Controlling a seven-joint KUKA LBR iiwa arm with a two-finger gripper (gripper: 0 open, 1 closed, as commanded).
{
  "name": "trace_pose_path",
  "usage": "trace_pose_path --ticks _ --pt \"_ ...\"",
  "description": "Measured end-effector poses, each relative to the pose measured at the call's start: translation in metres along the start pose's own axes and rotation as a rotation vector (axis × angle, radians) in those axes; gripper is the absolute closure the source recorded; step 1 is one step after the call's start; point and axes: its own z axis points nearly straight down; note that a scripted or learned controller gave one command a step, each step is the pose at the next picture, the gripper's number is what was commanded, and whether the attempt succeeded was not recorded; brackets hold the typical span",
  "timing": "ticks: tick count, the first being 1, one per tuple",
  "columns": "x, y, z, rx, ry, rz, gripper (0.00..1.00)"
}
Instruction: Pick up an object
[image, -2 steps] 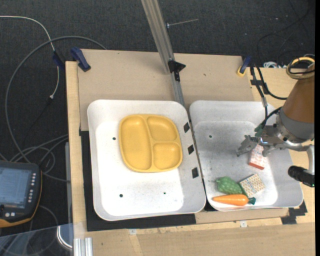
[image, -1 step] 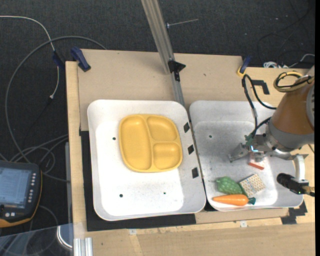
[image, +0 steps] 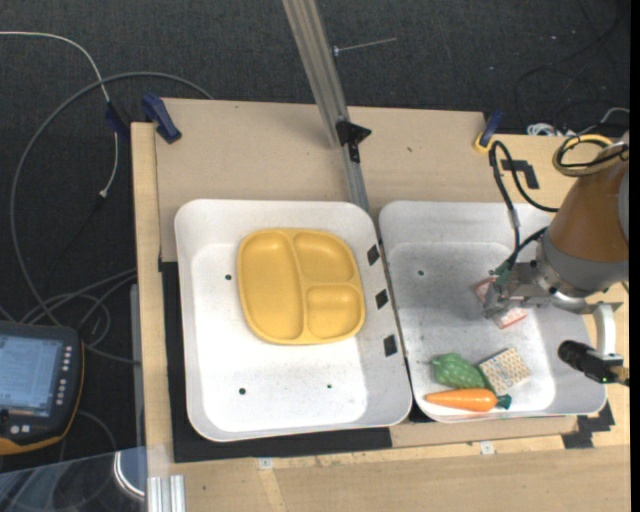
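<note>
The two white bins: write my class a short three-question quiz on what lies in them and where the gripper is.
1. True or false: the yellow divided tray lies in the right bin.
2. Which item lies nearest the right bin's front edge?
A. orange carrot
B. green toy
C. patterned square
3. Over which bin is the gripper?

Key
1. False: it lies in the left bin.
2. A
3. The right bin, above a small red and white item.

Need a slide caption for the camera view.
Gripper low in the right bin, above carrot and green toy; yellow tray in left bin.
</note>
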Motion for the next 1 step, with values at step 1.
trace_pose_path --ticks 1 --pt "-0.0061 -0.0027 -0.0614 0.004 0.001 0.000 1.00"
